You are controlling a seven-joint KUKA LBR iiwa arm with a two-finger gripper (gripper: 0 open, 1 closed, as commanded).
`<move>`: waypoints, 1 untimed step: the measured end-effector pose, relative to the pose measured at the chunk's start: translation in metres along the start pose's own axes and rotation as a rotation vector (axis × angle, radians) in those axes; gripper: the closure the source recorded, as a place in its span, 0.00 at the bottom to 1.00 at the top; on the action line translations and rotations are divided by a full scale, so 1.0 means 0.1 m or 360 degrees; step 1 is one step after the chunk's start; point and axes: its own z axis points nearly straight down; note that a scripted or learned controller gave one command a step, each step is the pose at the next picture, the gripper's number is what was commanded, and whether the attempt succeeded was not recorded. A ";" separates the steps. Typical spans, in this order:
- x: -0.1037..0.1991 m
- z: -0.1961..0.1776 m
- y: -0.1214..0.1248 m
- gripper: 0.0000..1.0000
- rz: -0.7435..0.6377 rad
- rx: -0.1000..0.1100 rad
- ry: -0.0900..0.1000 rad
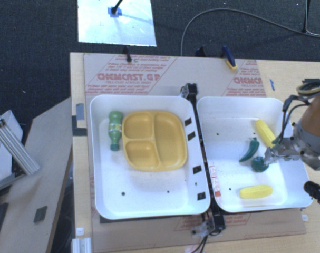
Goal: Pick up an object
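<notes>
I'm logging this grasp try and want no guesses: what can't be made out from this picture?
- Gripper: too small and blurred in the camera view to tell how it stands or whether it touches the green pepper.
- Arm: cut off by the right edge.
- Dark green thing at the gripper tip: too blurred to identify.
- Corn: its lower end meets the gripper; contact unclear.

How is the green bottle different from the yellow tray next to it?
The green bottle is small and narrow; the yellow tray is wide and flat. The bottle is one solid shape lying on its side; the tray has three compartments. The bottle lies left of the tray. Both sit in the left bin.
</notes>
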 end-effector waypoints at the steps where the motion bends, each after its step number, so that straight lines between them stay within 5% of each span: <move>1: -0.01 -0.64 -0.01 1.00 -0.0005 -0.0006 -0.0001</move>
